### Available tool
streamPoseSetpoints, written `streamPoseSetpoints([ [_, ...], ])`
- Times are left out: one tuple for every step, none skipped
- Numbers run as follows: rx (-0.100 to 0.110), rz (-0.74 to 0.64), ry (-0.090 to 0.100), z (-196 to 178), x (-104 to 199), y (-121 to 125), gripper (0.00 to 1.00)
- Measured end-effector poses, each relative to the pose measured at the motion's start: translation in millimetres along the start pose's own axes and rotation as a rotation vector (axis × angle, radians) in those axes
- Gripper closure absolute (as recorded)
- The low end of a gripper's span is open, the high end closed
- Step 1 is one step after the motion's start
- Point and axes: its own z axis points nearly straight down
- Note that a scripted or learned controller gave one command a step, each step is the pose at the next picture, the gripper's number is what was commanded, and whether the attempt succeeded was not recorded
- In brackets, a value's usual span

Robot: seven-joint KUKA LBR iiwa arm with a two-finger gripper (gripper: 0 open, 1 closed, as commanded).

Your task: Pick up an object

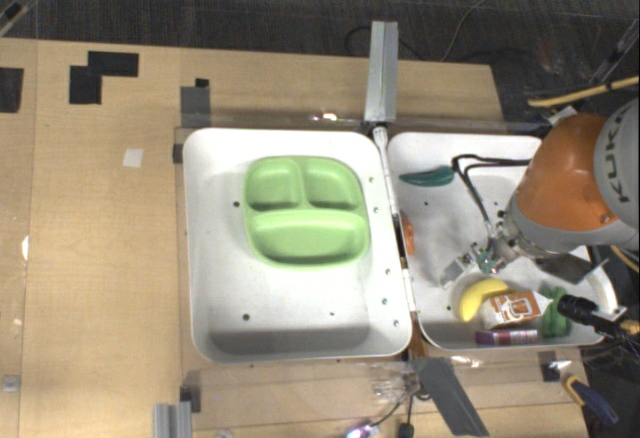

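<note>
At the near edge of the right bin (432, 326), toward five o'clock in the view, a purple marker (505, 335) lies along the bin's front wall, with a small green object (555, 321) just beside it at its three o'clock. Touching these from behind is an orange-and-white packet (516, 309), and at its nine o'clock sits a yellow banana (478, 296), curved and lying flat on the bin floor. Just above the banana, at its twelve o'clock, hangs the end effector (483, 258), low in the bin; whether it is open or closed cannot be told, and nothing can be seen gripped in it. The grey arm with its orange band (565, 176) reaches in from three o'clock. Farther back in the same bin, toward eleven o'clock from the end effector, lies a teal object (430, 177) near the rear wall, well apart from the cluster in front. In the left bin (205, 256), at nine o'clock, a green divided tray (305, 209) rests flat, nearer the far wall than the near one. Both bins sit side by side on the wooden bench (90, 256).
</note>
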Motion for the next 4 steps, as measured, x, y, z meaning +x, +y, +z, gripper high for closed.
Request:
streamPoseSetpoints([
  [-0.021, -0.195, -0.019, 7.4, 7.7, -12.5, 0.0],
  [-0.004, -0.269, -0.005, 3.6, -75.5, 58.2, 0.0],
  [-0.002, -0.067, -0.001, -26.1, -9.5, 22.2, 0.0],
  [-0.004, -0.286, -0.003, -85.0, -10.9, 93.5, 0.0],
])
